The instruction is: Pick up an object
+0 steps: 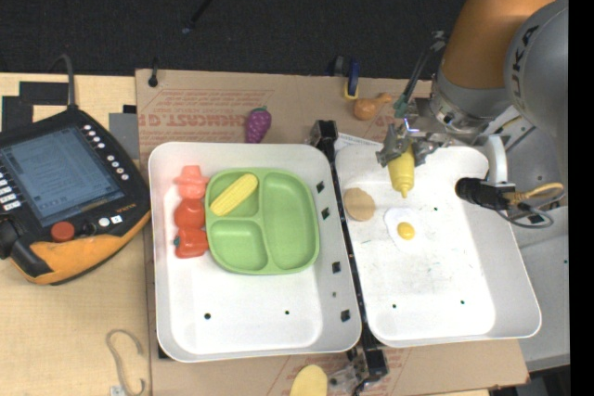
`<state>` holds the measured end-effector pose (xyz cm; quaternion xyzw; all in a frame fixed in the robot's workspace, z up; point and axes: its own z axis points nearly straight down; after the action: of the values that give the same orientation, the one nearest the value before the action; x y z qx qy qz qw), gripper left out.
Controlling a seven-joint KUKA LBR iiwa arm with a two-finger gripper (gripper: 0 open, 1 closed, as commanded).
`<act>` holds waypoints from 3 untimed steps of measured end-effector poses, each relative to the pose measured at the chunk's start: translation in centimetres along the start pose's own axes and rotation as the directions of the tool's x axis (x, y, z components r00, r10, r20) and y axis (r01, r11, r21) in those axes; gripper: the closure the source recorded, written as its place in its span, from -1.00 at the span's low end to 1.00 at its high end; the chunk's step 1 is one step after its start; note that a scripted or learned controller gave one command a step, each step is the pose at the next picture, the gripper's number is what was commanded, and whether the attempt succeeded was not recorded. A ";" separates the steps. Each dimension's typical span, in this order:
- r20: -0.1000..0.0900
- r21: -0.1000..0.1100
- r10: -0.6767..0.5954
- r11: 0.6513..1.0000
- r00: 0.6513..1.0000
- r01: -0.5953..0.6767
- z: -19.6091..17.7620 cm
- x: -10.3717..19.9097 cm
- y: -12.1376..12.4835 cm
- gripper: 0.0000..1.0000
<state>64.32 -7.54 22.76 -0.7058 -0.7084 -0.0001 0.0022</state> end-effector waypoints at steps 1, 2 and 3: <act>0.001 0.002 0.001 1.000 1.000 -0.001 0.5 5.7 -2.0 1.00; 0.001 0.002 0.000 1.000 1.000 0.000 0.2 11.7 -3.3 1.00; 0.003 0.001 0.004 1.000 1.000 -0.004 -0.1 10.3 -3.4 1.00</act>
<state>60.93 2.74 22.87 -0.7070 -0.7072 0.0012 0.0016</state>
